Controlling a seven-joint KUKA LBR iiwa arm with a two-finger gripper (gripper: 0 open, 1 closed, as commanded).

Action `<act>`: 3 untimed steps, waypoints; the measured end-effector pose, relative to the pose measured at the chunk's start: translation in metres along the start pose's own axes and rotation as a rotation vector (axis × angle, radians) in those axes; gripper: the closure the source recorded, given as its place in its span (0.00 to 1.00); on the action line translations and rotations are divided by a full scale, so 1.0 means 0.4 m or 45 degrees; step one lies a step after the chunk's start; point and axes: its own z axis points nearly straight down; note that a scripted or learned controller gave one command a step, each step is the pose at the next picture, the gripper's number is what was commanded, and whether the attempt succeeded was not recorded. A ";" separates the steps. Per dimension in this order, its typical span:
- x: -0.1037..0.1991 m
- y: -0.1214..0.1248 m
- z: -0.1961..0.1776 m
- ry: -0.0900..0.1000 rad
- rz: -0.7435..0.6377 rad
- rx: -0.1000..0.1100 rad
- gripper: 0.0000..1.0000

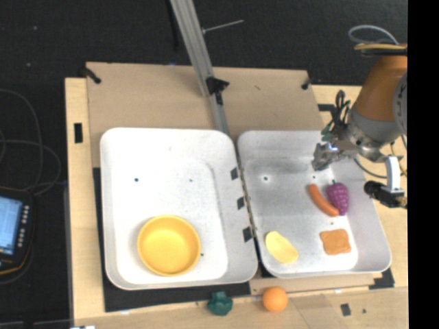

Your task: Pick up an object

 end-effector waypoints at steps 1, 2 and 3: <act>-0.018 -0.001 -0.118 0.000 0.000 -0.001 1.00; -0.034 0.011 -0.278 -0.002 -0.006 -0.004 1.00; 0.092 0.017 -0.297 0.003 -0.011 0.004 1.00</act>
